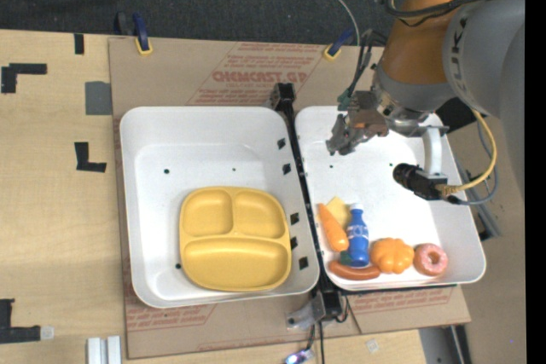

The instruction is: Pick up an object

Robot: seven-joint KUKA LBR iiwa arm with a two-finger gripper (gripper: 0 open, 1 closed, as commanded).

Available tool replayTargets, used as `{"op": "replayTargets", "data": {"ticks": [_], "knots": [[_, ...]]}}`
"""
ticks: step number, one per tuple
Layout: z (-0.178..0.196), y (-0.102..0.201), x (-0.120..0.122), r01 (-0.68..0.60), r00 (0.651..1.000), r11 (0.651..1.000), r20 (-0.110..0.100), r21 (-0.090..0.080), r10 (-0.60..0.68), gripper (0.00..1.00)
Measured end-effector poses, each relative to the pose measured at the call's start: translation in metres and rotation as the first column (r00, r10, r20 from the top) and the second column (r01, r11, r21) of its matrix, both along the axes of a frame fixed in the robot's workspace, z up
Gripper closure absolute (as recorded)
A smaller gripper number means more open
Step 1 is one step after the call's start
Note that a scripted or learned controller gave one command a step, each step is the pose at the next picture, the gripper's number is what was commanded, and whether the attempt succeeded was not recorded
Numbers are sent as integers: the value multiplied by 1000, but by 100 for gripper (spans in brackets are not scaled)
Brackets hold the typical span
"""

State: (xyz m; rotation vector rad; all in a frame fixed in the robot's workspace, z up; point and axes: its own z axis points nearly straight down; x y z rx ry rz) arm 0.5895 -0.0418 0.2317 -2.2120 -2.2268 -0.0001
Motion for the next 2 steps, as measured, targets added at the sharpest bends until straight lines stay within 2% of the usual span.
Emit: {"op": "replayTargets", "data": {"ticks": [2], "knots": [[-5, 114, -49, 0, 1000, 1000, -3, -1, 0, 100]]}}
